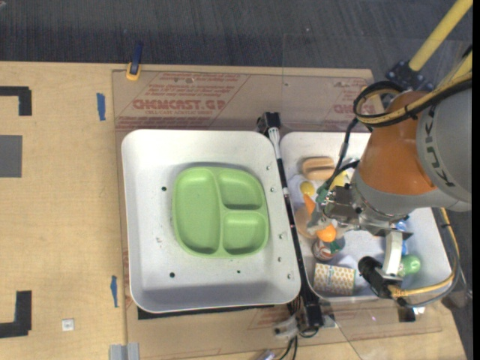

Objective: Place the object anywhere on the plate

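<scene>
The worktop [60, 223] is pale wood, with a cardboard sheet under two white bins. The left bin [142, 201] holds a green divided plate [221, 210], lying flat near its middle with nothing on it. The arm [405, 156], grey with its orange band, reaches over the right bin [439, 235] and covers much of it. Below the wrist the claw [330, 212] sits low among a clutter of small objects; how wide it stands, and whether it holds anything, I cannot tell, since the wrist hides it. Around it lie a tan bun-shaped piece [316, 164], a patterned cup on its side [334, 278], a green ball [410, 264], and a small orange object [325, 235], possibly touching the claw.
</scene>
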`<state>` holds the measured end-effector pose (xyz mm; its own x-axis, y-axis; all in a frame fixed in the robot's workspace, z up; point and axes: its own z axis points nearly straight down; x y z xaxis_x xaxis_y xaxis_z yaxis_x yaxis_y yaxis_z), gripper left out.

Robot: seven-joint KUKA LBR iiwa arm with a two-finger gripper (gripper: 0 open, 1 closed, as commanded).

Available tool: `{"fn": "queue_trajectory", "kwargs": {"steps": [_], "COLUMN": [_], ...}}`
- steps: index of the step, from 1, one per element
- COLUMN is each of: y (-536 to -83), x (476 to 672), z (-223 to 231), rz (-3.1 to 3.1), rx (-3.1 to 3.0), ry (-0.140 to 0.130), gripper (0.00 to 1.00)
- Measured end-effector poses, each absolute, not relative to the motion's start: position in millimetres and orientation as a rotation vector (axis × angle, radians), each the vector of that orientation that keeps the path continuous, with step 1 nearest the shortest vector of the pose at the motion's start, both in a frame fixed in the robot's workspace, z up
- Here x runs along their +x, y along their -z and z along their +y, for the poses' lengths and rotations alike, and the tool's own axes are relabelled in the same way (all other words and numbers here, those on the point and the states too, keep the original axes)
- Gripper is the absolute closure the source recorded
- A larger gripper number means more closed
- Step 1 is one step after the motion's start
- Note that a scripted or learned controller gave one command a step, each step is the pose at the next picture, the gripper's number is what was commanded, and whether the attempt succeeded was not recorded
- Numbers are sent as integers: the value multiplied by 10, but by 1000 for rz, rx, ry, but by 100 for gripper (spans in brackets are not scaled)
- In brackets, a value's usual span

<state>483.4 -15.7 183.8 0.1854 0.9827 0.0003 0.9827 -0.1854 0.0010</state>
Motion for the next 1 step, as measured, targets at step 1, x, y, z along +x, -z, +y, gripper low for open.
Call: {"fn": "queue_trajectory", "kwargs": {"steps": [1], "y": [-2972], "x": [4807], "z": [857], "rz": [2061], "rx": [2373], "ry": [-10], "gripper": [100]}}
